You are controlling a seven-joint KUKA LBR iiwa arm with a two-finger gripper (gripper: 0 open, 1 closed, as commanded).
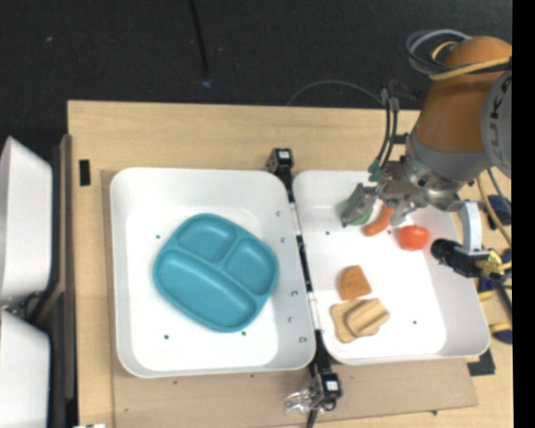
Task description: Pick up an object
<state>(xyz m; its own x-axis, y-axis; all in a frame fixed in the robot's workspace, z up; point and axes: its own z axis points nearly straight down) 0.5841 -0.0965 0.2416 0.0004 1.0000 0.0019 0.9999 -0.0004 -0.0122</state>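
No readable text, label, brand, number or sign appears on the bins, the bench, the arm or any of the objects in the camera view

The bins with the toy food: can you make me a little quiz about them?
1. True or false: the teal plastic divided plate lies in the right white bin.
2. Which lies nearest the gripper? A. small red ball-shaped toy B. orange carrot-shaped toy C. tan bread-shaped pieces
3. Fill in: the arm reaches in from the view's ____ side.

Key: 1 false, it lies in the left white bin; 2 B; 3 right.
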